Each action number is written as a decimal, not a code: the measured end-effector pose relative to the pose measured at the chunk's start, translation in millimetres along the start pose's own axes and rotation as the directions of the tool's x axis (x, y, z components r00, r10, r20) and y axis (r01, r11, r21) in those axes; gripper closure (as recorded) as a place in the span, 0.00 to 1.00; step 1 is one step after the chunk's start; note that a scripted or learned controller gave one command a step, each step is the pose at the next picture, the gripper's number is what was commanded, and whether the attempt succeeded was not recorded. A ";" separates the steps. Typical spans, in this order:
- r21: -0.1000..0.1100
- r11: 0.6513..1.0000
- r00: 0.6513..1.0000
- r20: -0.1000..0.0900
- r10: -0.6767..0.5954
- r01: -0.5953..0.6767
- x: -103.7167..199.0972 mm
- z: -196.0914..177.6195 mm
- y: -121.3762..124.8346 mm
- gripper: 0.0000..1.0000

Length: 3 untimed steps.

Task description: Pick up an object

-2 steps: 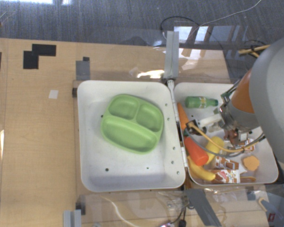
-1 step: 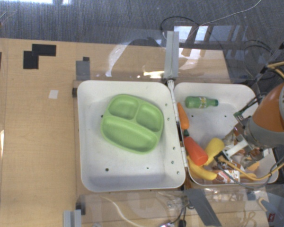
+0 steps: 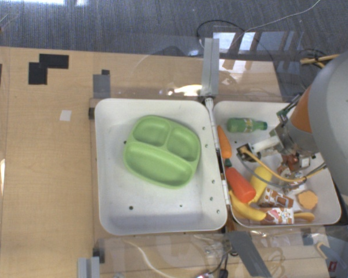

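Note:
The right bin [image 3: 334, 212] holds a heap of toy food. A green bottle [image 3: 246, 124] lies at its back and an orange carrot [image 3: 224, 142] runs along its left wall. Further forward are a red piece [image 3: 240, 184], a yellow banana [image 3: 247, 208], a yellow piece [image 3: 261, 184], two snack packets [image 3: 278, 200] and a round orange biscuit [image 3: 307, 200]. My gripper [image 3: 289, 160] hangs low over the middle of this bin, just above the yellow piece and the packets. The wrist and cables hide its tip.
The left bin [image 3: 116, 207] bears a green divided plate [image 3: 162, 150] in its middle. A metal bar [image 3: 210, 68] stands behind the gap between the bins. The grey arm [image 3: 336, 114] covers the right bin's right side. Bare wooden bench [image 3: 40, 172] lies to the left.

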<state>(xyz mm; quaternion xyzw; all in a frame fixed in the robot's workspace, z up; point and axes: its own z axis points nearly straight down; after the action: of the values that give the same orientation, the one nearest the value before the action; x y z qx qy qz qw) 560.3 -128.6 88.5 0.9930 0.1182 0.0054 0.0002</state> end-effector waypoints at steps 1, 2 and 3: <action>0.000 1.000 1.000 0.002 -0.006 0.006 1.4 0.3 13.7 0.00; 0.000 1.000 1.000 -0.005 0.029 -0.029 -31.8 -2.1 -54.9 0.00; -0.001 1.000 1.000 -0.010 0.027 -0.027 -29.5 -13.7 -53.8 1.00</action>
<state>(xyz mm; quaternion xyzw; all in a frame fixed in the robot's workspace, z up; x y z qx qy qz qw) 518.8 -83.2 101.8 0.9944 0.1047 0.0105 0.0003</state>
